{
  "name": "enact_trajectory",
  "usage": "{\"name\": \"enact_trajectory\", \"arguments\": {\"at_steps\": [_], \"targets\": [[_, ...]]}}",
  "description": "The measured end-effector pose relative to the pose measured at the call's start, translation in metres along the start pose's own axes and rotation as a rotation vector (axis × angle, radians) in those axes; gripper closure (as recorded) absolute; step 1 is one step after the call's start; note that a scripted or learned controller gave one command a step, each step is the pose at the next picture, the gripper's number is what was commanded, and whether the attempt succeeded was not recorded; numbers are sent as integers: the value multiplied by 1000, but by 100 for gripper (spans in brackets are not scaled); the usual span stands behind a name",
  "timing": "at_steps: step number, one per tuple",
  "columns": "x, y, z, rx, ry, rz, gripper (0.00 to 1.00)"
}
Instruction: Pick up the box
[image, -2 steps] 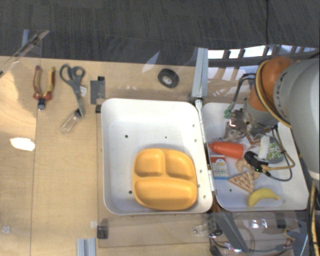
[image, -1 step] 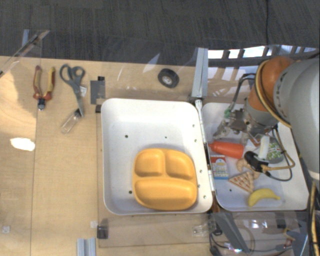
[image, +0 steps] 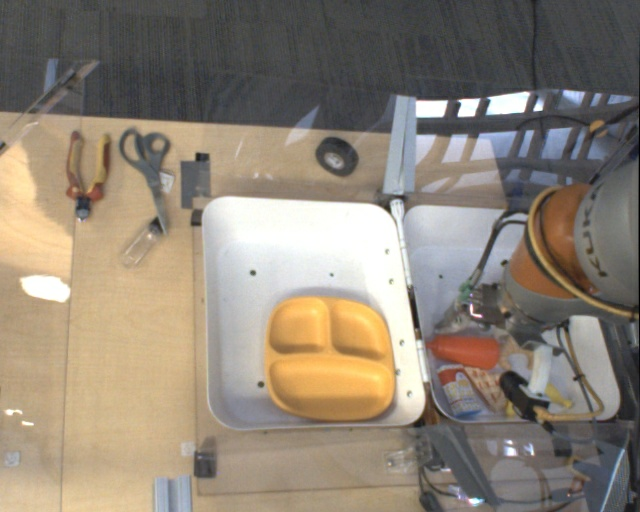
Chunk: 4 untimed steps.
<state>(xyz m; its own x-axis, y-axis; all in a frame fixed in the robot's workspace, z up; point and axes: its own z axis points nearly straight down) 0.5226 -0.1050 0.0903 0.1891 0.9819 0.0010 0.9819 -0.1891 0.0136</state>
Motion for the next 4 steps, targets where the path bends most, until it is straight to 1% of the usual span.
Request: {"name": "enact_trajectory", "arguments": {"at_steps": [1, 2, 3, 4], "targets": [[15, 65, -14, 7, 1, -285, 0], [19, -2, -18, 9, 2, -369, 0], [10, -32, -1, -7, -2, -389, 0], [9, -31, -1, -9, 2, -238, 0]]}}
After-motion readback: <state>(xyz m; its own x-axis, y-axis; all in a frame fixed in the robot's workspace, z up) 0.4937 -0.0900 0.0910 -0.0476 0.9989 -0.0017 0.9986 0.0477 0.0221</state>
